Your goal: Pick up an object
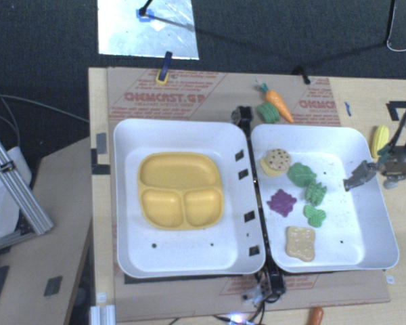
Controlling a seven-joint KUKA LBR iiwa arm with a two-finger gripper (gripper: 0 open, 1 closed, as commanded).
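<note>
The right bin (365,246) holds several toy foods: a round cookie (276,161), a green leafy piece (300,175), a green ridged piece (316,193), a small green piece (314,215), a purple piece (282,202) and a tan cracker (300,242). My gripper (360,176) reaches in over the bin's right rim, level with the green ridged piece and well to its right. Nothing shows between its fingers.
The left bin (125,181) holds a yellow divided plate (181,189). A toy carrot (279,102) and a green piece (268,113) lie on the cardboard behind the right bin. A yellow corn piece (380,140) sits beyond the right rim.
</note>
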